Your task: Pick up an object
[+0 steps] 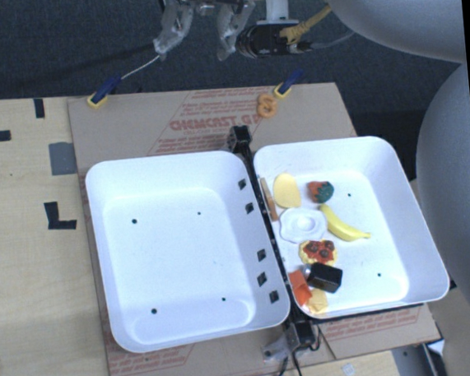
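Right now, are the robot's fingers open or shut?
Open. The gripper sits above the bins with its two fingers spread apart and nothing between them.

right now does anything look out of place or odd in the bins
Nothing is spilled or damaged. The toys, including the banana and the black block, crowd the right bin's inner edge. The tool hangs beyond both bins.

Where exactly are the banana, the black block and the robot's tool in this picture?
banana (344, 226): camera view, middle of its yellow curve, right bin.
black block (325, 278): camera view, centre of its top face.
tool (202, 39): camera view, midway between its fingertips, above the bins.
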Robot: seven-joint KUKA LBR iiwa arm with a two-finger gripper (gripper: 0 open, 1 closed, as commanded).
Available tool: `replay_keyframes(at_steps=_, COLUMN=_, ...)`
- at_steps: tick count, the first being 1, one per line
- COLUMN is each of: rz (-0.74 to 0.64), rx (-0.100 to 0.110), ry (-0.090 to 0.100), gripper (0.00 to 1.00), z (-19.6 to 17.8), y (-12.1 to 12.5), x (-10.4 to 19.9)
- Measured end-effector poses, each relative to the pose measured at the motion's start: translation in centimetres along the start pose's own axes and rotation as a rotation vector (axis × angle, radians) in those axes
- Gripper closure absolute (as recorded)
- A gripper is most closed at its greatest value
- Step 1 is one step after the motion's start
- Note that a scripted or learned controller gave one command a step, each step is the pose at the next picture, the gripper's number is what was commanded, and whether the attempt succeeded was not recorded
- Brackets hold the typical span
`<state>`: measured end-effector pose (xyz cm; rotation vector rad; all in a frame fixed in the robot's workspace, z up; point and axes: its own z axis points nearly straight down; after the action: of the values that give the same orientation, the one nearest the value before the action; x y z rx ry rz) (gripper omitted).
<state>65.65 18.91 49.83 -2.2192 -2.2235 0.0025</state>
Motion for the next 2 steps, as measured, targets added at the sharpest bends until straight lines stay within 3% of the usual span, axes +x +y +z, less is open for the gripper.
replay_keyframes(at_steps=1, rz=-0.002, rx=0.0, ry=-0.001, gripper=1.0, z=-1.0, y=0.0, x=0.1)
replay_keyframes(at_steps=2, rz=0.0, rx=-0.004, ry=0.001, gripper=1.0, z=-3.7, y=1.2, x=0.4)
